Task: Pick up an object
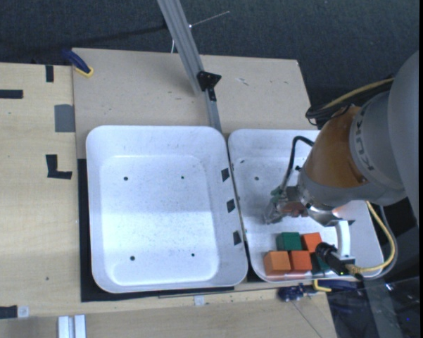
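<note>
Fingers [276, 213] low in the right bin [257, 153]
Whether they are open cannot be told; green block [290, 241] and orange blocks [287, 260] lie just beside, nearer the front.

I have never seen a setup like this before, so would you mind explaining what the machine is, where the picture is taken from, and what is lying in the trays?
This is one picture from a camera fixed above a wooden bench, looking down at a slant. The large grey shape with the orange band on the right is a robot arm. Its gripper, a two-finger hand, hangs over the right bin. Its job is to pick up an object. Two shallow white bins sit side by side; the left bin is the bigger-looking one. In the near corner of the right bin lie a green block and some orange blocks, close together. From this angle I cannot tell whether the gripper holds anything.
</note>
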Motion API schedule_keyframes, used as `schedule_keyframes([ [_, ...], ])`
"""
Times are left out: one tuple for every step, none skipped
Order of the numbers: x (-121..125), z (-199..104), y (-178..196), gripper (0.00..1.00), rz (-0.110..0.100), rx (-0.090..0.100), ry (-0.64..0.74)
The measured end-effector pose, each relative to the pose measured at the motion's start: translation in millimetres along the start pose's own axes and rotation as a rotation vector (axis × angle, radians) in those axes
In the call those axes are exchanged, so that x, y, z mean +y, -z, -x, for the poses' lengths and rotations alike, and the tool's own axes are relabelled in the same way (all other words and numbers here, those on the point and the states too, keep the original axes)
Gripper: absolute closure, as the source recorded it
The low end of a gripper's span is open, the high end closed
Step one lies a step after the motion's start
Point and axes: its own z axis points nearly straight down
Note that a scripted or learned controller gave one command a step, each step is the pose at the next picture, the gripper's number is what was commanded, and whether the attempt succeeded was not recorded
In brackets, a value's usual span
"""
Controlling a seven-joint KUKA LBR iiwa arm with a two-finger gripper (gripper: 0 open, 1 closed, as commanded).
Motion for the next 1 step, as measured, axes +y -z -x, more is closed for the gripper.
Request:
schedule_keyframes([
  [1.8, -0.4, 41.7, 1.0, 0.007, -0.002, -0.001],
])
